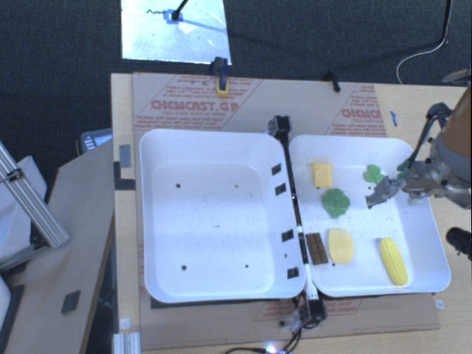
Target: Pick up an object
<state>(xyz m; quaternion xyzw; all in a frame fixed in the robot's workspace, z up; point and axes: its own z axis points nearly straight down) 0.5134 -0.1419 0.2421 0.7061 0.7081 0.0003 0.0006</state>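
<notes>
Six objects in right bin [424,286]: two green pieces [335,202], three yellow, including corn cob [393,260], one brown bar [316,248]. Gripper [377,196] above; finger spacing unclear.

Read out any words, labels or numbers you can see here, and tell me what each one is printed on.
"CHEMCAST GP", in red on the protective sheet under the bins, left of the yellow clamp.
"CHEMCAST", red, again on that sheet's right part; the letters after it are too blurred to read.
Smaller red lines around both are too small to read.
</notes>
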